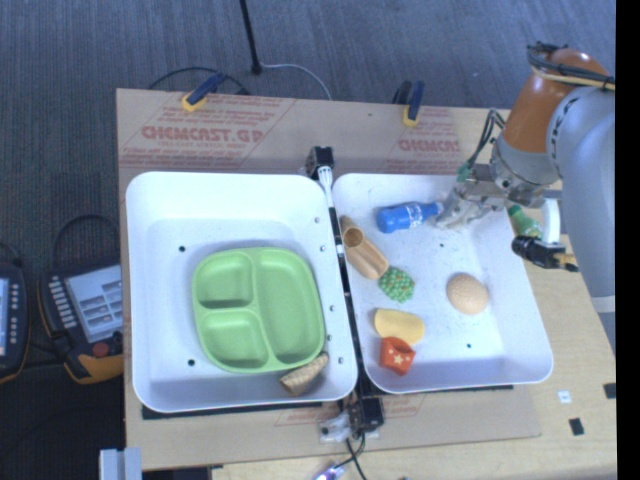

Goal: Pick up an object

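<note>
My gripper (458,211) is low over the back of the right bin (520,313), its fingers spread just right of a blue bottle (405,215) that lies on its side. Nothing sits between the fingers. Further forward in this bin lie a tan scoop-shaped piece (362,252), a green bumpy ball (397,284), a beige round bun (466,293), a yellow piece (399,323) and a red piece (396,355).
The left bin (160,208) holds a green divided plate (258,307) and a tan bread-like piece (303,375) at its front edge. A black clip (320,158) stands where the bins meet at the back. Cables and a handheld controller (85,308) lie left of the bench.
</note>
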`<control>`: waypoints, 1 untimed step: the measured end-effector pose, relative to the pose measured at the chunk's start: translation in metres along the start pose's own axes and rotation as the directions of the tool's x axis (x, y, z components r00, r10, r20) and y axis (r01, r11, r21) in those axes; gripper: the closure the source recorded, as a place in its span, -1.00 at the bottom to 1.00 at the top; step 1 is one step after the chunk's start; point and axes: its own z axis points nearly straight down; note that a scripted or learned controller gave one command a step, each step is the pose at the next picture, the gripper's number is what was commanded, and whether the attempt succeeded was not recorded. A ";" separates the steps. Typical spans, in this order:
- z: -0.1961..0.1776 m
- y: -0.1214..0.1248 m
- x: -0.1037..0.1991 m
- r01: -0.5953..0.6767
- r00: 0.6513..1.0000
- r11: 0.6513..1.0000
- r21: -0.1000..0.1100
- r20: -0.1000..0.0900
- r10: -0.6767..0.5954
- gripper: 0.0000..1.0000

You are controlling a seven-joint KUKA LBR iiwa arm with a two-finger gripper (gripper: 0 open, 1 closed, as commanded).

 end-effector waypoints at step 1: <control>0.001 0.001 0.006 0.003 1.000 1.000 0.006 -0.013 -0.003 -1.00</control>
